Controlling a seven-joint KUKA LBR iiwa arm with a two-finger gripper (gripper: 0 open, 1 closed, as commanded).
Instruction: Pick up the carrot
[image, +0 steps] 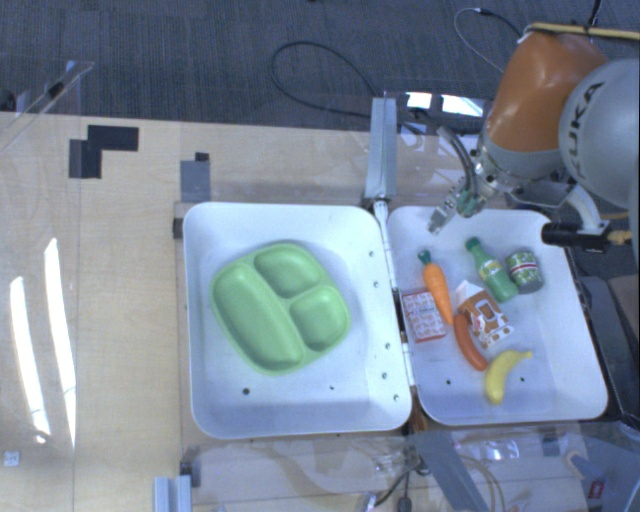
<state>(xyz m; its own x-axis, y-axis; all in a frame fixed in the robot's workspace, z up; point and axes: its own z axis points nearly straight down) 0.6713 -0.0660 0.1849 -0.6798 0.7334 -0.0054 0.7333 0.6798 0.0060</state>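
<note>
Right bin (590, 395): carrot (436, 288) lies in the upper left part of the bin, close to the left wall but not touching it. Long axis runs roughly top to bottom of the frame, tilted slightly; green top end points toward the upper left, orange tip toward the lower right. Open white floor above the carrot and to its right, up to the green bottle (489, 268). Below it things crowd in: small red-and-white card (424, 314) just beside its lower left, a small carton (485, 316) and a sausage (468, 342) just beside its tip; contact there cannot be judged. Banana (503, 372) lower down, green can (523, 270) at the right, both well apart from the carrot.

Gripper (457, 207) hangs over the upper edge of the right bin, above and right of the carrot, apart from it. Nothing between the fingers; released or clenched cannot be told.

Left bin (215, 405): green divided tray (280, 305) at centre, bare floor all round it.
</note>
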